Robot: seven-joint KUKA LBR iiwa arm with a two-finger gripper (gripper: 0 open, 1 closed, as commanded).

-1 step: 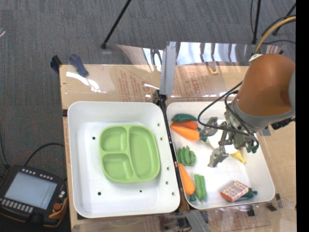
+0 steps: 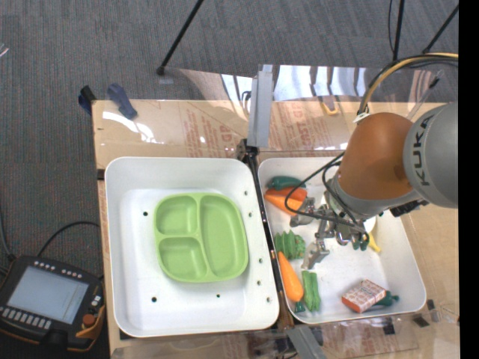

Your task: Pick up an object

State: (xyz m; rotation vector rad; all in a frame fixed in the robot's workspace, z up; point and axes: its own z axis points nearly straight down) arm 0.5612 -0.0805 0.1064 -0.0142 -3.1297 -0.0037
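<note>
My gripper (image 2: 307, 238) hangs low over the middle of the right bin (image 2: 408, 264), its two fingers spread open with nothing held between them. Just left of it lies a green broccoli piece (image 2: 288, 244). An orange carrot with a green top (image 2: 285, 198) rests at the bin's upper left, close to the upper finger (image 2: 300, 217). A second carrot (image 2: 290, 275) and a green vegetable (image 2: 310, 291) lie below the lower finger (image 2: 316, 257). A small red-orange box (image 2: 363, 295) sits at the front right. Part of a yellow item (image 2: 373, 242) peeks out beside the wrist.
The left bin (image 2: 123, 200) holds a light green divided plate (image 2: 200, 236). A metal divider post (image 2: 259, 118) stands between the bins at the back. The arm's orange band (image 2: 378, 163) covers the right bin's back right. A teach pendant (image 2: 45, 298) lies off the bench, lower left.
</note>
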